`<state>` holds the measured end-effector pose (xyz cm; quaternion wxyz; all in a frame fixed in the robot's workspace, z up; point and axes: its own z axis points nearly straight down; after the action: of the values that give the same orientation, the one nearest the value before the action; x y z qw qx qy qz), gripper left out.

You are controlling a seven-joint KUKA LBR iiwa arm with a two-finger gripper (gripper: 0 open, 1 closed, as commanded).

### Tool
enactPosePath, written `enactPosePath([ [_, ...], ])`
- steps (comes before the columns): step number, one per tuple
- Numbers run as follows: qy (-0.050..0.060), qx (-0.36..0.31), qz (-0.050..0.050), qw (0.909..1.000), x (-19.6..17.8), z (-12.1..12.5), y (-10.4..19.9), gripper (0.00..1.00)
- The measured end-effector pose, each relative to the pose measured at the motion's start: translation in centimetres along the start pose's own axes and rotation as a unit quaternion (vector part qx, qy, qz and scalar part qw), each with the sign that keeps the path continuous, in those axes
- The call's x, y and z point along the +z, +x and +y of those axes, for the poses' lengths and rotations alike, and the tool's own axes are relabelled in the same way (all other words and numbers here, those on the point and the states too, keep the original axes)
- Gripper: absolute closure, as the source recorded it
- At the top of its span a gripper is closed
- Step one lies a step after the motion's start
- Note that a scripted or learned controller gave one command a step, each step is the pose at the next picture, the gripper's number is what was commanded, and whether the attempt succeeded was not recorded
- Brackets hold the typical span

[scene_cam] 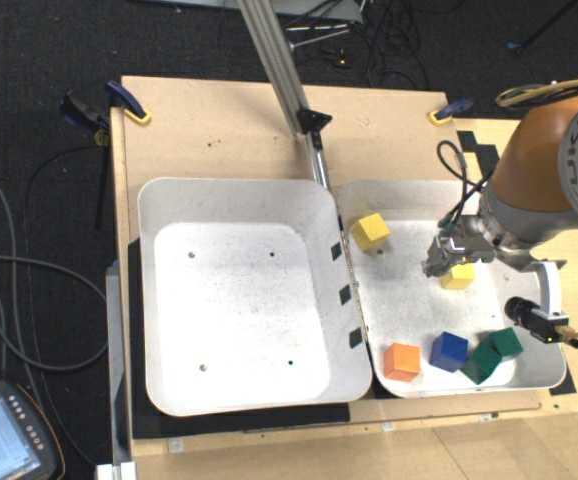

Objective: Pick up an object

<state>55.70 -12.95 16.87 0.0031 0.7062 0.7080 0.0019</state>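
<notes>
The grey pincer (pixel 443 259) hangs low in the right shallow white bin (pixel 409 208), and the small pale-yellow block (pixel 458 277) lies just beside it, at its lower right, possibly touching. Whether the pincer is parted or closed cannot be told from this slant.

Fixed overhead camera, slanted down, both bins (pixel 159 268) framed
</notes>
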Motion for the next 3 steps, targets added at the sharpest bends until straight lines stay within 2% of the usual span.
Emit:
enactPosePath([
  [1,0.000,0.000,0.000,1.0000,-6.0,-0.5,-0.4,1.00],
  [2,0.000,0.000,0.000,1.0000,-10.3,-0.3,-0.4,1.00],
  [3,0.004,-0.002,0.001,1.0000,-8.7,0.8,4.4,1.00],
])
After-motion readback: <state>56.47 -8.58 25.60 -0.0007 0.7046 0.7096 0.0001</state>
